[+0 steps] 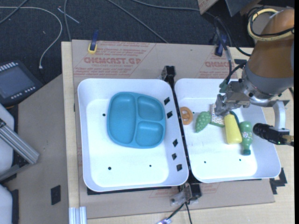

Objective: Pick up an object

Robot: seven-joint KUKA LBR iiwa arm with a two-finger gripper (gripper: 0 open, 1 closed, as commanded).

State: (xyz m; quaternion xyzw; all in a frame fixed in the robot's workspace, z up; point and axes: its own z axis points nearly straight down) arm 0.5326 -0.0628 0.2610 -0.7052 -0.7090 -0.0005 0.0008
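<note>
Objects for the pick lie in the right bin [266,169], clustered in its upper half: you have a yellow banana-shaped toy [232,129] lying roughly 12-to-6, a green bottle-shaped toy [246,138] just beside it at its 3 o'clock, touching or nearly so, a green bumpy strawberry-like toy [202,121] at the banana's 9 o'clock, and a small orange ring-shaped piece [186,116] close to the bin's left wall. A small flat patterned card or packet [217,121] sits between the green bumpy toy and the banana, partly hidden under the arm's tooling.

Your end effector [224,107] hangs over that cluster, just at 11 o'clock of the banana's upper end. From this angle you cannot tell whether it is spread or closed, and nothing can be seen gripped in it. The grey arm [268,73] with its orange band [275,27] enters from 3 o'clock and covers the bin's upper right corner. A black cylindrical fitting [267,132] sticks out at the arm's 6 o'clock side, over the bin's right rim.

The left bin [93,167] holds a blue divided plate [136,119] with three compartments, sitting slightly above that bin's middle. The two bins touch along a dark seam with black clips. Both rest on a cardboard sheet [140,57] on the desk, pinned by a blue clamp [94,41] at 11 o'clock. Loose cables [70,13] run across the dark floor at 12 o'clock.
</note>
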